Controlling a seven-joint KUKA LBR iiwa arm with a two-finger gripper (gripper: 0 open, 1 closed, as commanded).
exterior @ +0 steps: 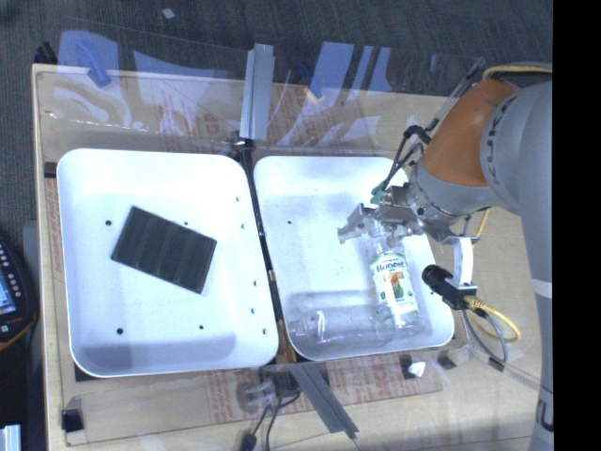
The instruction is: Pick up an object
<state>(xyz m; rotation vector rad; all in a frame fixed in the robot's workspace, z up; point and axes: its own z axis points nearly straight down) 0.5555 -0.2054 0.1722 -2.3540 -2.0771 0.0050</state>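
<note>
Clear plastic bottle, lying crosswise along right bin front wall. Labelled clear bottle: at my gripper's six o'clock, long axis twelve-to-six. Finger spread: cannot tell. Dark ribbed rectangular panel: left bin.

I look down at a slant on a pale wooden surface with faint red printing across its top. Two shallow white bins sit directly on it, side by side and nearly touching. The left bin has rounded corners and small dark holes in its floor. The right bin matches it. A dark divider strip runs between them. A grey metal bracket stands upright at the far edge behind the bins, flanked by clear plastic panels. At the near edge, another grey bracket lies angled on the surface.
</note>
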